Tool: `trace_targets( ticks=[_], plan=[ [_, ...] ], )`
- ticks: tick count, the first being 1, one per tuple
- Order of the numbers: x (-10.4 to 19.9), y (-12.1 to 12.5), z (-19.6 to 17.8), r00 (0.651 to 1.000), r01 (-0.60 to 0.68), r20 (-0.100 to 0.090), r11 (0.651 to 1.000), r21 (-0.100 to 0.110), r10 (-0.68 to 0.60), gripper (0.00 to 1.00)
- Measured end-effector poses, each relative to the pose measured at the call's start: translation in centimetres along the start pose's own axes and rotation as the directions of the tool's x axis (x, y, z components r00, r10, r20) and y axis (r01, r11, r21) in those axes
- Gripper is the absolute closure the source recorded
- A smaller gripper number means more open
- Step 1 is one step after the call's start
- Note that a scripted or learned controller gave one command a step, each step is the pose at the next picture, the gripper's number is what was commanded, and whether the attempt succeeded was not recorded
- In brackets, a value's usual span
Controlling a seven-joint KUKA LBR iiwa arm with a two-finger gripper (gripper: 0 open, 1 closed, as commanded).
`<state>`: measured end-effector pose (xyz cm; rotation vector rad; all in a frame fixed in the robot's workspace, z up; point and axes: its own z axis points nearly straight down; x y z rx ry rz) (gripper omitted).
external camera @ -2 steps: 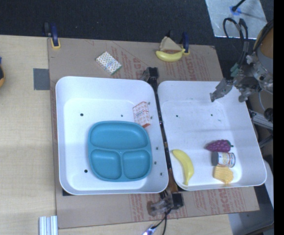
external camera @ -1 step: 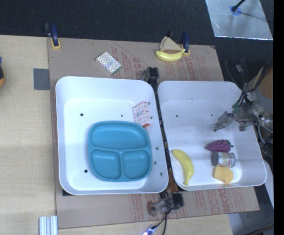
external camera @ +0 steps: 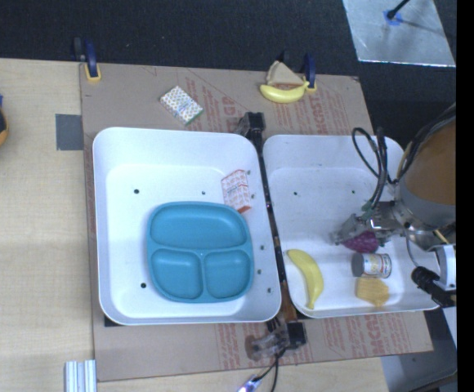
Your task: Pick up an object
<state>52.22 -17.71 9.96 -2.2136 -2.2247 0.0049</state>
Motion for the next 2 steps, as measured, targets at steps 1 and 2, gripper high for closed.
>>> trace_targets(
  ticks=[1,2],
  plan=[
    [-0.1,0.0,-1.1,1.0,0.003,0.002,1.0,0.001,-0.003,1.0],
    [5.8,4.4,-8.0,1.0,0.0,0.0,1.0,-0.003,0.0,1.0]
  ],
)
